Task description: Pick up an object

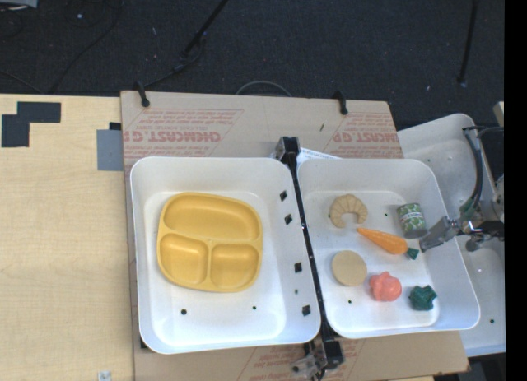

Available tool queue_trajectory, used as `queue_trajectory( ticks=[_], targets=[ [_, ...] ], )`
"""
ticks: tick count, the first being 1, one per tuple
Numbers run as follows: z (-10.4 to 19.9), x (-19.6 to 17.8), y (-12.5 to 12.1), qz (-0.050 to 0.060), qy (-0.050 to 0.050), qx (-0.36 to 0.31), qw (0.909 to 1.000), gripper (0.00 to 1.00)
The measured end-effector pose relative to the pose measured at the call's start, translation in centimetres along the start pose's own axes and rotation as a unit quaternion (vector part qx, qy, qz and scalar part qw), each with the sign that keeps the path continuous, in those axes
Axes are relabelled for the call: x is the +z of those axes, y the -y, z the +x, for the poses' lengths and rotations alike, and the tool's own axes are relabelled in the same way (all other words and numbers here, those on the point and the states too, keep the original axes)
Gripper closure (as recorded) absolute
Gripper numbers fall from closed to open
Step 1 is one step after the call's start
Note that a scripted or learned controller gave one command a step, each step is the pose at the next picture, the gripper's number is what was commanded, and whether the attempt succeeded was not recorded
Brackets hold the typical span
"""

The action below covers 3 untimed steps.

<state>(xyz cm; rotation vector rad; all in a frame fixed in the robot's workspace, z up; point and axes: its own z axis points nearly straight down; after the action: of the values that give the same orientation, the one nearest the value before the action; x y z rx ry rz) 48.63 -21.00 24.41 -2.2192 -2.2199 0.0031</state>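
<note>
A dark floor strewn with cables lies behind the desk [58, 231], where two white bins sit on cardboard. The tool [435, 235] hangs at the right bin's [449, 322] right rim, by the toy carrot's [384, 241] leafy end; I cannot tell its state. Crowding is the risk: a green can [410, 218] stands just beside the carrot, so a descent could nudge either away. A croissant [348, 209], tan disc [349, 268], pink piece [385, 286] and a dark green piece [422, 297] share that bin. The left bin [152, 322] holds a yellow divided plate [210, 241].
</note>
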Motion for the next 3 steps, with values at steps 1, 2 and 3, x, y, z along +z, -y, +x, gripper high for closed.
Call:
queue_trajectory(
  ticks=[1, 2, 3],
  targets=[
    [1.0, 5.8, 0.5, 0.003, -0.002, 0.000, 1.0000, 0.00],
    [1.0, 12.3, 0.1, 0.003, -0.002, 0.000, 1.0000, 0.00],
    [1.0, 15.8, 0.1, 0.000, -0.001, 0.000, 1.0000, 0.00]
  ],
)
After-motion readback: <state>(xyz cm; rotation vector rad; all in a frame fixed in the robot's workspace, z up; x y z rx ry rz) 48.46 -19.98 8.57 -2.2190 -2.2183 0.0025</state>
